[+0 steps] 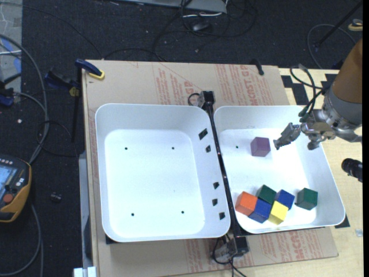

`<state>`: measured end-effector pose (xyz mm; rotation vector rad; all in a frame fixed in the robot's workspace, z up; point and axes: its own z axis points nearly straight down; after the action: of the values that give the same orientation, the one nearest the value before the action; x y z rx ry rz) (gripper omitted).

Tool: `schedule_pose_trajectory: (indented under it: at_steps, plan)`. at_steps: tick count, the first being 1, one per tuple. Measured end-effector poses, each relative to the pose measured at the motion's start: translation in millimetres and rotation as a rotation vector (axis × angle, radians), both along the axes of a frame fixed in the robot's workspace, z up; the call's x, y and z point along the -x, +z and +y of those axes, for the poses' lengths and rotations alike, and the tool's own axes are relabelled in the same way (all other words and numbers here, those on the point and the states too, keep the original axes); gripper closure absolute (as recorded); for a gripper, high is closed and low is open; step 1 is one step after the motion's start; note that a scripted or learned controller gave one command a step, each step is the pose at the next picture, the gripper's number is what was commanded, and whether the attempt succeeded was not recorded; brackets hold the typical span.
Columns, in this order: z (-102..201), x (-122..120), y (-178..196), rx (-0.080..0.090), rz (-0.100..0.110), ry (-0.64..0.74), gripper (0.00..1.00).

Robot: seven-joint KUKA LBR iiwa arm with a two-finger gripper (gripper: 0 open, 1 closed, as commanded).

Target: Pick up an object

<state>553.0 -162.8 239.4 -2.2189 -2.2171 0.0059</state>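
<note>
Bench (150, 91) w/ cardboard top carries two white bins side by side: left bin (109, 154) and right bin (331, 178), divider w/ black clips btwn them. Arm (349, 91) reaches in from the right over the right bin's upper right. Gripper (300, 134) hangs at its end above the bin's upper part, pointing left; can't tell how it's set, too small and blurred. Nothing seen in it, so my read is no pick made yet. Nearest candidate is the purple cube (260, 146), alone in the upper middle of the right bin, just left of and slightly below the gripper, apart from it. A cube has no real long axis; it sits a bit rotated vs the bin walls, so wrist angle prob needs matching. Nothing stands btwn gripper and cube, and it sits clear of the walls. Other cubes sit well apart along the near edge: orange (247, 202), blue (260, 210), yellow (278, 212), second blue (285, 198) and dark green (267, 193) packed touching, harder to get fingers around. Green cube (307, 198) sits just right of that cluster, free but near the wall. Purple looks like the easy pick: short move left and down.
</note>
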Motion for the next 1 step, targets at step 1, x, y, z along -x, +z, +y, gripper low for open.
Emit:
schedule_pose_trajectory:
  at_steps: [1]
  plan:
    - [0.2,-1.2,3.0,0.001,-0.006,0.001,0.00]
